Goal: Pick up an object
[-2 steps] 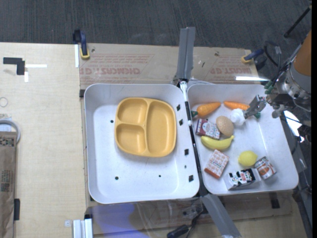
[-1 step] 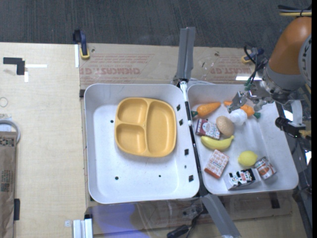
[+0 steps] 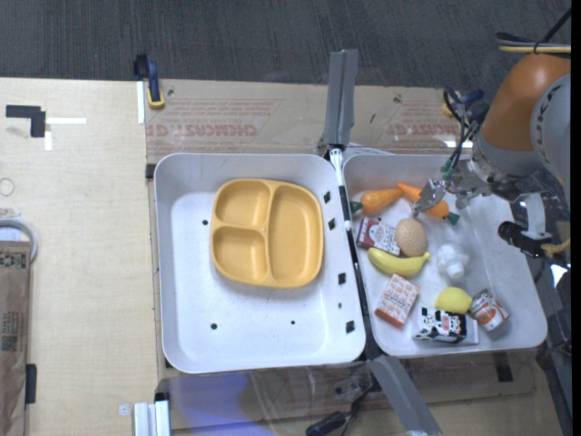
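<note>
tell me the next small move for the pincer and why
Probably lower straight down: the pincer hovers at the right bin's back, just above the carrot and the orange piece beside it, nothing visibly gripped yet.

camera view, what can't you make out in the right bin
- Gripper: too small to tell if its fingers are open or shut.
- Second carrot: partly hidden by the gripper.
- Carton and can: labels too small to read.
- Arm: cut off by the right edge.

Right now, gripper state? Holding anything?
Gripper: over the right bin, by the carrots; open or closed cannot be told, nothing visibly held.
</note>
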Action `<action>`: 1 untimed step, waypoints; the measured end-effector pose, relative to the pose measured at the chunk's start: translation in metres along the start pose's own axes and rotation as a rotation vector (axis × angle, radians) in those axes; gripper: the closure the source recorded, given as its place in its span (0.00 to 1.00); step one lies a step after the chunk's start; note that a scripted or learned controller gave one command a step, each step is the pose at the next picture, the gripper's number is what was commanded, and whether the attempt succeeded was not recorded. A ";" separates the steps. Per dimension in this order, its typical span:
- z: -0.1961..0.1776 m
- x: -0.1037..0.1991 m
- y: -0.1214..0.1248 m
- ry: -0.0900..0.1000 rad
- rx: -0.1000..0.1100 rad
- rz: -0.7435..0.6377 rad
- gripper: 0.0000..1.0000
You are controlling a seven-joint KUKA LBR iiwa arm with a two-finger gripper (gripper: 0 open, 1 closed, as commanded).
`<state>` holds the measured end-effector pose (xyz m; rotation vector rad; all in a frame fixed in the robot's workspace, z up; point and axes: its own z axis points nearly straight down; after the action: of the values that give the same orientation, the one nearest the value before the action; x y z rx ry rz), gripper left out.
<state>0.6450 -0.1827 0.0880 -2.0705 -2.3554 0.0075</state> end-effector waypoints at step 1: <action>-0.068 0.033 -0.049 -0.002 -0.007 -0.206 0.00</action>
<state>0.5931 -0.1563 0.1568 -1.8201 -2.5602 0.0003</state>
